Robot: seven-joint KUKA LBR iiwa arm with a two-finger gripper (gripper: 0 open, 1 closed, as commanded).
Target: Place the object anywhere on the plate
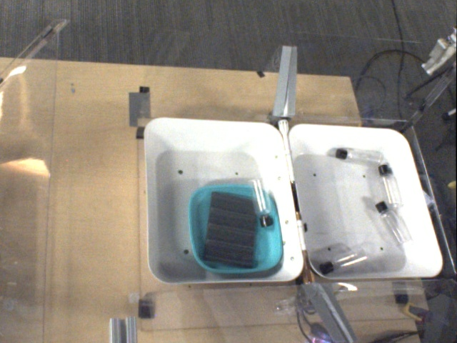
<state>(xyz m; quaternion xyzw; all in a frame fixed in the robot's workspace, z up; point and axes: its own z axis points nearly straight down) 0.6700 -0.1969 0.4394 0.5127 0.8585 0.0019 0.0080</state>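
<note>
A teal plate [198,216] rests in the left bin [164,191], toward its front right. A dark ribbed block [230,229] lies flat across the plate's middle. A clear tube with a black cap [261,204] lies on the plate's right side beside the block, cap end toward the front. In the right bin [343,206], several more clear tubes with black caps are scattered: one at the back [357,153], two along the right side [389,184] [393,220], and one at the front [341,260].
A grey metal post [285,84] stands behind the seam between the two bins. Small clamps sit on the wooden bench at the back left [140,106] and front left [145,307]. Cables trail at the far right [428,91].
</note>
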